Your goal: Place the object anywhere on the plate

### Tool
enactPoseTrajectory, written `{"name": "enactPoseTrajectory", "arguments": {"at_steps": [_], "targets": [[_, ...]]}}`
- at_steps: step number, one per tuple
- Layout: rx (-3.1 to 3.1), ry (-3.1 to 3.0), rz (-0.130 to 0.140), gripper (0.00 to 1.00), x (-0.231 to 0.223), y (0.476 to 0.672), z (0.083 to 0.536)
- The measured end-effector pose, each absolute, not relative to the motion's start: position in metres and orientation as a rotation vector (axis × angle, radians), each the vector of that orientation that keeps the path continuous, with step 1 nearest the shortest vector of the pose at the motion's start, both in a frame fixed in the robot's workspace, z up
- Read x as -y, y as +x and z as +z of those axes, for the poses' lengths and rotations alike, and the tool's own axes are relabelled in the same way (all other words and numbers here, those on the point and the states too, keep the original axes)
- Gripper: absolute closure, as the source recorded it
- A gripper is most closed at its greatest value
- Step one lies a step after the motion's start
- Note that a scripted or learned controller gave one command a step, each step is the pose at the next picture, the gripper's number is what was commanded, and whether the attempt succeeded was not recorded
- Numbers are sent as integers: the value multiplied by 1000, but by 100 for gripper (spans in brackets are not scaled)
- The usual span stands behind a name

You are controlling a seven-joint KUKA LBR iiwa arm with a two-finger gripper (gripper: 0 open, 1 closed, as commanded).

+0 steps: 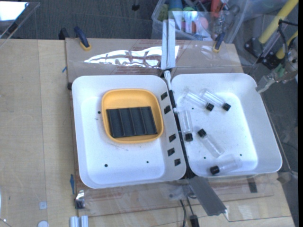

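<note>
Clear vials [207,100] in rt bin [246,86] hard to see, caps excepted.

A robotics lab: a wooden worktop [33,126] bears two white bins [90,164] clamped side by side, with a clear tub of bright odds and ends [203,8] at the upper right.

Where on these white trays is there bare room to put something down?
The left bin is bare in front of and beside the yellow plate. The dark ridged block nearly fills that plate. In the right bin, clear vials crowd the middle; its far-right side is open.
</note>
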State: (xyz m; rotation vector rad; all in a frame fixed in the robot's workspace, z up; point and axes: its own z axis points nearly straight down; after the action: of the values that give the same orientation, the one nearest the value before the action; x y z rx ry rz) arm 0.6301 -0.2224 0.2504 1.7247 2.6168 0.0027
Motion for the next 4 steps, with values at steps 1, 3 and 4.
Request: {"name": "enactPoseTrajectory", "arguments": {"at_steps": [1,3,4], "targets": [[-2816,1371,3,100,221,669,277],[-3057,669,0,100,222,658,437],[-3111,335,-1,100,222,658,437]]}}
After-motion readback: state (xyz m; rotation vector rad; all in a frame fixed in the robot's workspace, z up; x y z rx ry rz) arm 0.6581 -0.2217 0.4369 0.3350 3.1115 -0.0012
